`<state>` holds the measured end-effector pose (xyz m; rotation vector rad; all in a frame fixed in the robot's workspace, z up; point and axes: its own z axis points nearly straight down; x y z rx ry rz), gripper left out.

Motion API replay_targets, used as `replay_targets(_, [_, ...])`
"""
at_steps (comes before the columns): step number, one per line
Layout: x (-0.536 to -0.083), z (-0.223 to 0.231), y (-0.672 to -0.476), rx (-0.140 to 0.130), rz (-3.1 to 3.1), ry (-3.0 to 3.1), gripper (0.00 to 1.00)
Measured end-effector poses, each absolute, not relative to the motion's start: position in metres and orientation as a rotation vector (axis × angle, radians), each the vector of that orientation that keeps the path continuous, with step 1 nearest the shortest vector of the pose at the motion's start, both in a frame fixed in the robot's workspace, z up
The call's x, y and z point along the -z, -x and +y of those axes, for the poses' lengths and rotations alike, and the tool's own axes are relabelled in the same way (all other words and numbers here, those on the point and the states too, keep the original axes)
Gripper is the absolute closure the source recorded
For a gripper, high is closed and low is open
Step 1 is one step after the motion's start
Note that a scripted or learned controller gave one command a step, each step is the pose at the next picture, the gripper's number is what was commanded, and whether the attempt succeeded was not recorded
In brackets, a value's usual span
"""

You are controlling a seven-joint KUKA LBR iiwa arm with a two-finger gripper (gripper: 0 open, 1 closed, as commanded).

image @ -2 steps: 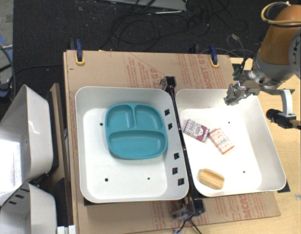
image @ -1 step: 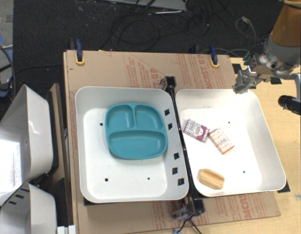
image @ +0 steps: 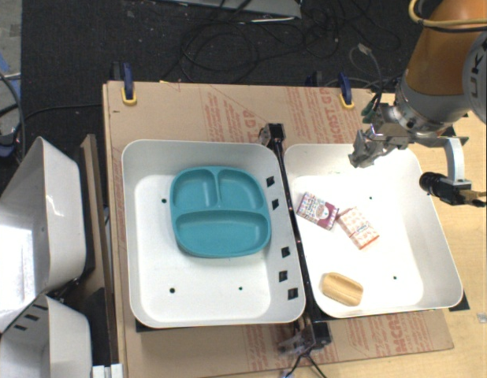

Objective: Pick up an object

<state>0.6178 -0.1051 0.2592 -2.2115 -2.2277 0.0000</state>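
Note:
In the right bin [image: 433,235] lie three small things: a pink and white box [image: 317,210], a red and white carton [image: 359,227] beside it, and a tan bread roll [image: 341,289] near the front. My gripper [image: 362,157] hangs over the bin's back edge, up and to the right of the pink box and apart from all three things. Nothing shows between its tips.
The left bin [image: 141,235] holds a teal divided plate [image: 220,211]. A black divider with clips [image: 284,211] runs between the bins. Both bins rest on a cardboard sheet [image: 228,109]. Cables lie on the dark floor behind, and white tubs [image: 39,219] stand at far left.

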Motion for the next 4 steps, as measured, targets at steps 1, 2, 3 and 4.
replay_targets(1, [-0.243, -0.054, -0.592, -0.001, -2.227, 2.211, 1.00])
replay_targets(2, [-0.230, -0.007, -0.567, -0.002, -2.227, 2.211, 1.00])
replay_targets(3, [-0.240, 0.040, -0.545, 0.000, -2.229, 2.210, 1.00])
replay_targets(4, [-0.239, 0.092, -0.513, -0.001, -2.228, 2.209, 1.00])
